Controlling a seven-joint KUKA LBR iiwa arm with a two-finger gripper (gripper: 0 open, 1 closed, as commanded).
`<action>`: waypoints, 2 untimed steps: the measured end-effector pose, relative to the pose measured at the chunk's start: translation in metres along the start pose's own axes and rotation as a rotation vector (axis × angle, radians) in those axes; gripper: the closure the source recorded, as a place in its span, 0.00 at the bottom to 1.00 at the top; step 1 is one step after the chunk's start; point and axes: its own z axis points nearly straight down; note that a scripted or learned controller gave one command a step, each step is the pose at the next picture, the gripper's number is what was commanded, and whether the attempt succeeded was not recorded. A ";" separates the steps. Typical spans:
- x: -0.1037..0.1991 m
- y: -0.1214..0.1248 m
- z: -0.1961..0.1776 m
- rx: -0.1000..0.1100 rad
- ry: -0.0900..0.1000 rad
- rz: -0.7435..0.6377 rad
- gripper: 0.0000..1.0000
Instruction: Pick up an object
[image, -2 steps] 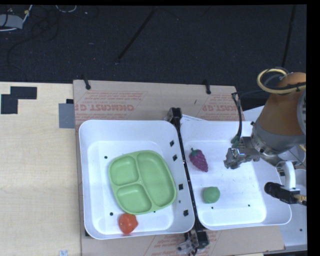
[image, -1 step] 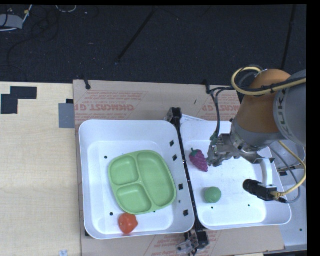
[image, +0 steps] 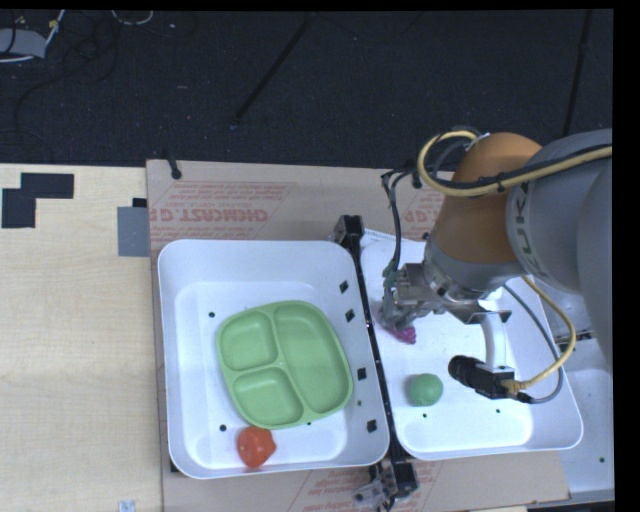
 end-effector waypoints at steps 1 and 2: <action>0.050 0.019 0.001 -0.001 0.000 0.000 1.00; 0.101 0.026 -0.010 -0.002 -0.002 0.001 1.00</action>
